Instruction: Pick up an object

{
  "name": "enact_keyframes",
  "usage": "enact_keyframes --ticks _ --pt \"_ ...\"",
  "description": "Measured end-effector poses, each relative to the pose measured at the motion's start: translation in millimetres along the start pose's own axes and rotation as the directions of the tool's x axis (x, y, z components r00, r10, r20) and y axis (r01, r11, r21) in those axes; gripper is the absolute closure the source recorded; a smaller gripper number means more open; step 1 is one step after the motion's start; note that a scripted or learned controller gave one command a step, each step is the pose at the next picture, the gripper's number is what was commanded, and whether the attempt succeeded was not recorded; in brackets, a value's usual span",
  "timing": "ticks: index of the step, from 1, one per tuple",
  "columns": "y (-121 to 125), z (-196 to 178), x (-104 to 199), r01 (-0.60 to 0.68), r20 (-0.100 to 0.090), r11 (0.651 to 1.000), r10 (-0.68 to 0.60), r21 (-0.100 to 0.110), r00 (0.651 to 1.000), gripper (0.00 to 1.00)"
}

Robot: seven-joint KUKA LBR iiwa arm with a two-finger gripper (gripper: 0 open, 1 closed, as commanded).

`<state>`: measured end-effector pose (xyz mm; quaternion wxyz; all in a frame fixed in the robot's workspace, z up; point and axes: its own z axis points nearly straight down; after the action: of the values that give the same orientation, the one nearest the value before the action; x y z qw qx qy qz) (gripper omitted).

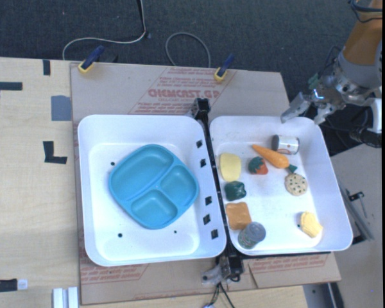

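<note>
Hovering at the upper right corner of the right bin [327, 172], with the pincer [310, 108] spread and grasping nothing, one finger poking out toward the bin's upper rim and the other tucked closer to the wrist. Hanging over the rim rather than over the bin's floor, clear of everything lying inside. Lying nearest, just down and left of the pincer, the small silver can [285, 144], tipped on its side with its long axis running roughly across the bin. Touching or nearly touching the can's lower edge, the orange carrot [271, 156], slanting from upper left down to lower right, with a green and red piece [257, 166] beside it. Sitting farther from the can, toward the near edge of the bin: a speckled cookie [296, 184], a yellow block [230, 167], a dark green lump [235, 189], an orange square [238, 214], a grey disc [251, 234] and a yellow piece [310, 224]. Resting in the left bin [93, 191], well apart from the can, a blue divided plate [154, 186]. Judging the can the likeliest target, calling for a short reach down and left, closing across its narrow width, not along its length; risking a nudge into the carrot.
</note>
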<state>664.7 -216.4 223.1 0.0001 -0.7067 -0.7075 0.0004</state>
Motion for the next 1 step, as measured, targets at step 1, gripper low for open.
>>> enact_keyframes --ticks 1 --pt "4.0 114.4 52.3 -0.001 0.001 1.0 0.001 -0.004 1.0 0.0"
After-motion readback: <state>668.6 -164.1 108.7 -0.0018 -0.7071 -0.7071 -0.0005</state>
